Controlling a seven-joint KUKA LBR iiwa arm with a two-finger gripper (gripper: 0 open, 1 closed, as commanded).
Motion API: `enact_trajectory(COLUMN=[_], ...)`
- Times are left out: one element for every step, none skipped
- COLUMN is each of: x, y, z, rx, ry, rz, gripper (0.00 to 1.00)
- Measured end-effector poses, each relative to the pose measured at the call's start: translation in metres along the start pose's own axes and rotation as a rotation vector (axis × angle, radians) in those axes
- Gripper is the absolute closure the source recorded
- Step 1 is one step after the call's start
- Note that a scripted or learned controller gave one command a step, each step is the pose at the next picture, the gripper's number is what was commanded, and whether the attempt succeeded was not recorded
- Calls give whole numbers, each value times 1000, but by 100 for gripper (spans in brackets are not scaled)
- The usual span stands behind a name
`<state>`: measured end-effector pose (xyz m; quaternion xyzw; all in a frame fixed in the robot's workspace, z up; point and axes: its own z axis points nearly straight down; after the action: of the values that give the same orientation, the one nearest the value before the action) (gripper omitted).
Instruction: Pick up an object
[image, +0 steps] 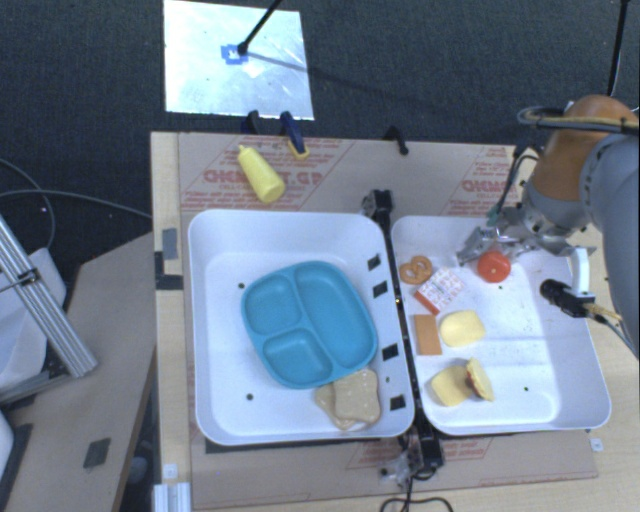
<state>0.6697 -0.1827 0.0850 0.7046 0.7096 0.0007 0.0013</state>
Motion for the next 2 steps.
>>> enact_trajectory(x=[-1,100], y=[1,1], z=[-12,1], rx=[-5,1], ry=[-2,4], rz=[0,-5], gripper=[100,100])
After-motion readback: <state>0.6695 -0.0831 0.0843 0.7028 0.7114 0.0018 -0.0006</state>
